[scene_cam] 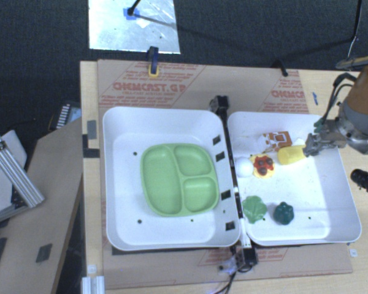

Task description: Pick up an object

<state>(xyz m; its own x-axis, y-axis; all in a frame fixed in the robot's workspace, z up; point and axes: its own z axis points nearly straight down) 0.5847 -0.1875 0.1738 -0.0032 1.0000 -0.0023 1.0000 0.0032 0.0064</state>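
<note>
The right bin [337,225] holds several small objects. A yellow block [290,155] lies near its upper middle. My gripper [311,144] is low over the bin at that block's right end, touching or nearly touching it. An orange-and-white piece [277,139] sits just left of it. A red-and-yellow toy [263,165] and a white ball [243,167] lie further left. Toward the front edge are a light green piece [254,208] and a dark green piece [284,213].
The left bin [122,127] holds a green divided plate [178,179]. A black divider [226,164] with clips runs between the bins. The grey arm [362,112] comes in over the right bin's right rim. Bare white floor lies at the right bin's lower right.
</note>
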